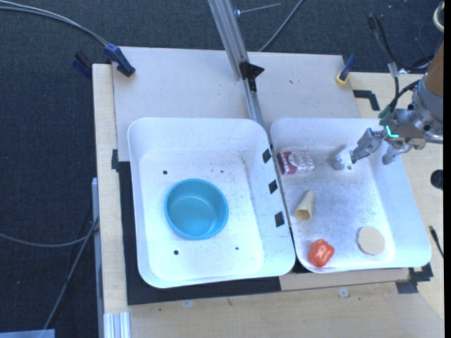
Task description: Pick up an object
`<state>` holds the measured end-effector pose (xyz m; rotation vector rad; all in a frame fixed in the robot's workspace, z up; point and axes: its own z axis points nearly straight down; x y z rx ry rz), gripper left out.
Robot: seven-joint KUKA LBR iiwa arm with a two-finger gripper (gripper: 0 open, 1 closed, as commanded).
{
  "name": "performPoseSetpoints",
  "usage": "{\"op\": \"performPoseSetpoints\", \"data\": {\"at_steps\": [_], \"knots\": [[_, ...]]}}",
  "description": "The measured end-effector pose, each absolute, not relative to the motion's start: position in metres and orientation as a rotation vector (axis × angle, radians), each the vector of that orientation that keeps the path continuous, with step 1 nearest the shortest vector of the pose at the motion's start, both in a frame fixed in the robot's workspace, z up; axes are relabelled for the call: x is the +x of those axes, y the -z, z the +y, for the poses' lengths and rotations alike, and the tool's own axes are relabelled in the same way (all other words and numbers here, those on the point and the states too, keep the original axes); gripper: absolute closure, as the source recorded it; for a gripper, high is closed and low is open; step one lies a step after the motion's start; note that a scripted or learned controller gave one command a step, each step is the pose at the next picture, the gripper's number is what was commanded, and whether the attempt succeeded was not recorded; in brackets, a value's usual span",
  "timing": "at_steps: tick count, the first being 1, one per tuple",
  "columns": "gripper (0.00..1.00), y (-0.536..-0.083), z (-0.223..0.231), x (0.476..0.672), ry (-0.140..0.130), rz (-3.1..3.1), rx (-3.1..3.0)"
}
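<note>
Holding blue bowl (196, 208): left bin (148, 136). Right bin (416, 248): carton (294, 162), cone (304, 205), red pepper (320, 253), cookie (371, 240); gripper (375, 151) w/ fingers spread, nothing between.

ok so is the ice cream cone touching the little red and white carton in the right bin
Apart. The camera view shows bare white bin floor between the ice cream cone and the red and white carton, which lies farther back near the divider.

Slanted overhead view of both bins (141, 189)
</note>
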<state>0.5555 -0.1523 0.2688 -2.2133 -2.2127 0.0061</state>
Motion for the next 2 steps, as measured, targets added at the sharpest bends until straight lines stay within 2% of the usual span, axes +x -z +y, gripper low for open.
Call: {"op": "performPoseSetpoints", "data": {"at_steps": [1,2], "knots": [[0.0,-0.271,-0.152,0.556,-0.002,-2.215,-2.215],[0.0,-0.216,-0.155,0.546,-0.008,-2.21,-2.213]]}}
